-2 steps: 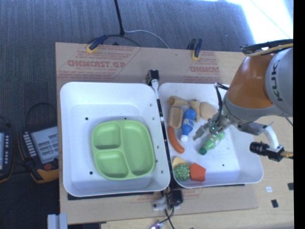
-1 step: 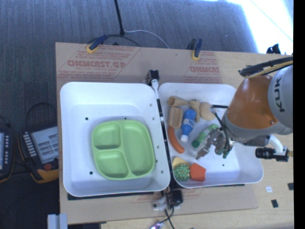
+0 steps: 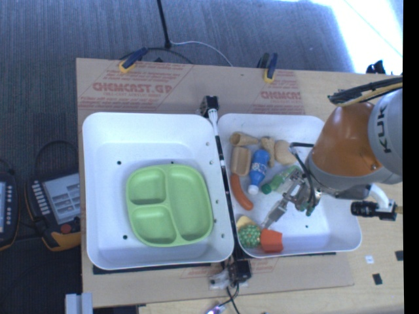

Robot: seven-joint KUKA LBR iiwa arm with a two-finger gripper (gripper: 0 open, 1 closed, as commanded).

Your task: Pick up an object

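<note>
Camera view: gripper hovered over right bin; jaw state impossible to tell; red block lay just below-left of fingertips.

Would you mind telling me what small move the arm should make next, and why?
Probably a short descent. The gripper hangs in the right bin just above the red block and the green studded piece, and nothing shows between its fingers yet.
</note>
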